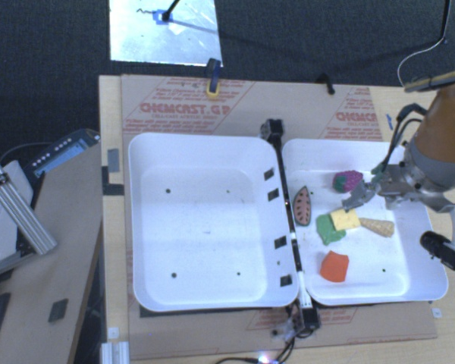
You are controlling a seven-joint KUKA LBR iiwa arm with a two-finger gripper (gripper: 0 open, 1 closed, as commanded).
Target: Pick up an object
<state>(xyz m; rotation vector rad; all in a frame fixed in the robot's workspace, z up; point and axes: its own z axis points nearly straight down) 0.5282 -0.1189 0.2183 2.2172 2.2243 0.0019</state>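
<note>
The arm enters from the right, and its gripper [362,196] hangs over the right bin [421,283]. The grey fingers point left and down toward the toys. Whether they are spread or closed cannot be told at this angle, and nothing is seen between them.

All candidate objects lie in the right bin. A purple piece [348,180] sits far, just beside the fingertips. A yellow block [345,219] lies just near of the gripper, touching a green piece [328,230] on its left. A tan cone [377,226] lies to the right of the block. An orange piece [334,267] rests well apart, near the front rim. A melon slice [302,206] lies against the left wall, by the divider. The left bin [148,154] holds no toys.

Judgement: the step in hand is the approach; no grasp is made. The next move calls for settling on one target, probably the yellow block or purple piece, then descending squarely over it. The block's contact with the green piece risks a crowded or double grasp.
</note>
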